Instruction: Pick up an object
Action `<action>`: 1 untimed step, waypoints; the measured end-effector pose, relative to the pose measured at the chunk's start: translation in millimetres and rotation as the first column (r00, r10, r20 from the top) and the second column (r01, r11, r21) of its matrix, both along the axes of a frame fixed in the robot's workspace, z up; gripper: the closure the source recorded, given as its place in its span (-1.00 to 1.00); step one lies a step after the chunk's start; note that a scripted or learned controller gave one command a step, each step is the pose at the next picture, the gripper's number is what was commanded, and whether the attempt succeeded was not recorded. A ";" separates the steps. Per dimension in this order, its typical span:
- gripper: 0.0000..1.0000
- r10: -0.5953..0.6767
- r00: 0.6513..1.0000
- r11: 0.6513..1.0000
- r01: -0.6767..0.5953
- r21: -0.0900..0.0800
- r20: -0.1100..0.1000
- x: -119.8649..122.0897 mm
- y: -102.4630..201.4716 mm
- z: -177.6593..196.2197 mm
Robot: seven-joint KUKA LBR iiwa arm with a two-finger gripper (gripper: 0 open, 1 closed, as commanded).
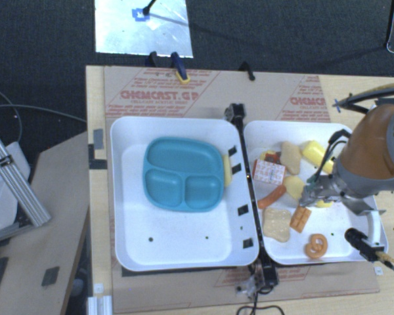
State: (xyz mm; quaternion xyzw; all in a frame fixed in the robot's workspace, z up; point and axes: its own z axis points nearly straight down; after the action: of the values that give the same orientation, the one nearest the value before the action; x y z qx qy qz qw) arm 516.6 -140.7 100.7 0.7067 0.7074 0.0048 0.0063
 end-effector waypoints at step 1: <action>1.00 0.011 1.000 1.000 -0.011 0.005 -0.011 -30.1 104.5 87.7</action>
State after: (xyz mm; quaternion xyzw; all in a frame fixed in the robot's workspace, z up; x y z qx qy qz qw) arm 486.5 -36.2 188.4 0.7028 0.7114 0.0025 0.0006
